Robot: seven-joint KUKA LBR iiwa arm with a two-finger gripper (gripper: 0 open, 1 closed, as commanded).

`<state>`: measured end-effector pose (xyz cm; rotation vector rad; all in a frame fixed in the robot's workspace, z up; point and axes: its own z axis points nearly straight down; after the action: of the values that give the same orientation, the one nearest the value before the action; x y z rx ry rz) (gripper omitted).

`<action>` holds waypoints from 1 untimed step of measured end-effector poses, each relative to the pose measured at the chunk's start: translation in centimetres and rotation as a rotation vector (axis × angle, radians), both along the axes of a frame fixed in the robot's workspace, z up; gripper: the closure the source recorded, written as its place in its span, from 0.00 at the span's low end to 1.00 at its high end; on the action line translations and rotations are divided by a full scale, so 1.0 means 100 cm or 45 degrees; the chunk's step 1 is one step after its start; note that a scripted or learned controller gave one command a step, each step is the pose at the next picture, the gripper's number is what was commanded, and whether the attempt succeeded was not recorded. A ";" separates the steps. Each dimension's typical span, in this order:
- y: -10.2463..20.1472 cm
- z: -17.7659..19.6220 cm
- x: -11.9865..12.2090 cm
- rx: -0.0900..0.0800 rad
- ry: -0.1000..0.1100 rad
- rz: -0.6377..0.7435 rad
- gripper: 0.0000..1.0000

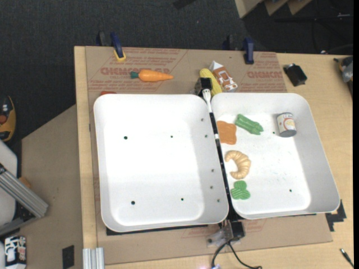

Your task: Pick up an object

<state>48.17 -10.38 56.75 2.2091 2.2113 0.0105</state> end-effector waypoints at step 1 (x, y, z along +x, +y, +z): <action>0.000 0.011 0.001 -0.003 -0.008 0.000 1.00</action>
<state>48.25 -10.38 57.87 2.2047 2.2071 0.0152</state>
